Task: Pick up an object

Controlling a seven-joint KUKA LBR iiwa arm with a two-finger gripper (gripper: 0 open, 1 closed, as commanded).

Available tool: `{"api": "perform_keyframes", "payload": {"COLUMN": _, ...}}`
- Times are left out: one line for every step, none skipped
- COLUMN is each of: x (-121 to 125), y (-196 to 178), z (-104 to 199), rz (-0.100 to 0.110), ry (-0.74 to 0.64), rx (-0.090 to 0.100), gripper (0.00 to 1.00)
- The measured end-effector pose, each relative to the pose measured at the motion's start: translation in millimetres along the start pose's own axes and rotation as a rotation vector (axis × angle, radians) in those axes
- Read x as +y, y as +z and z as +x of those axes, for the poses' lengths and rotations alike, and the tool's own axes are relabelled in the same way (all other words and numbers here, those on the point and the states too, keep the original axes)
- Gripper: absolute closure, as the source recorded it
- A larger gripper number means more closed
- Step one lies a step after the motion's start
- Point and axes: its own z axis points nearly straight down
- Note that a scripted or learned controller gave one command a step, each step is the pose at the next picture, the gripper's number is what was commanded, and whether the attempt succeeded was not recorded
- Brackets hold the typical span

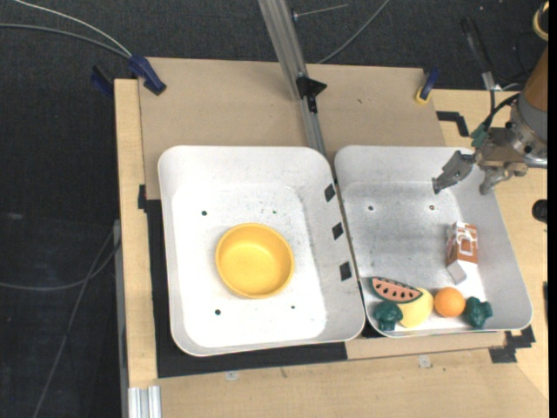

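Note:
My gripper (474,176) hangs over the far right part of the right bin (392,225), its two fingers spread apart with nothing between them. Below it, toward the camera, lies a brown and white carton (462,244). Along the bin's near edge sit a watermelon slice (398,289), a yellow fruit (418,308), an orange (449,303) and two green broccoli pieces (388,314) (477,311). None of them touches the gripper.
A yellow bowl (253,259) sits in the middle of the left bin (191,198). A metal pole (287,50) rises from the back between the bins. Blue and yellow clamps hold the bench board at its far corners.

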Motion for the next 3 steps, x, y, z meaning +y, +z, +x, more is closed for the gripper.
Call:
{"api": "perform_keyframes", "payload": {"x": -6.8, "y": 63.1, "z": 1.5, "rz": 0.002, "ry": -0.001, "rx": 0.001, "gripper": 0.0}}
{"api": "perform_keyframes", "payload": {"x": -16.6, "y": 120.2, "z": -3.9, "rz": 0.004, "ry": 0.0, "rx": 0.003, "gripper": 0.0}}
{"api": "perform_keyframes", "payload": {"x": -13.0, "y": 102.1, "z": -3.4, "rz": -0.01, "ry": -0.001, "rx": 0.001, "gripper": 1.0}}
